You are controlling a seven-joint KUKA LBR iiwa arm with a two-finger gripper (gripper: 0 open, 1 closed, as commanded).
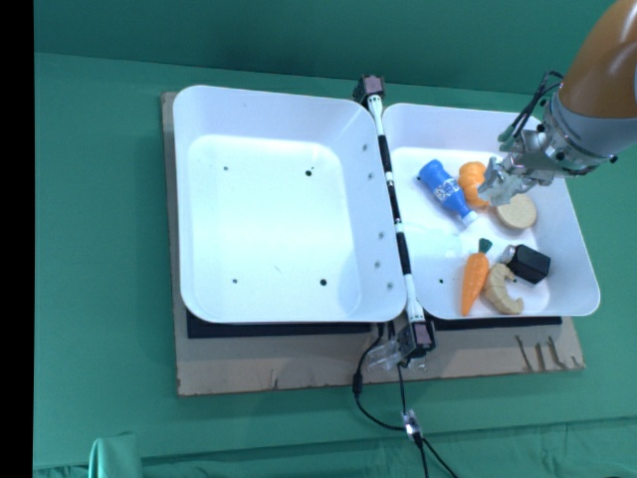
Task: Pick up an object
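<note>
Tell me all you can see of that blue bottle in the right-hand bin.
The blue bottle looks like plastic, with a white patch on its side and a pale, narrower end. It lies on its side, aslant, the narrow end pointing toward the carrot. It lies on the floor of the right bin, against an orange ball-like thing.

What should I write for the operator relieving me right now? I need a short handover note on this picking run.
Gripper: low in the right bin, at the orange fruit and the round bread slice; no hold can be confirmed.
Also in that bin: blue bottle, carrot, black box, tan pastry piece.
Done: nothing visibly lifted.
Left: grasp one object and raise it.
</note>
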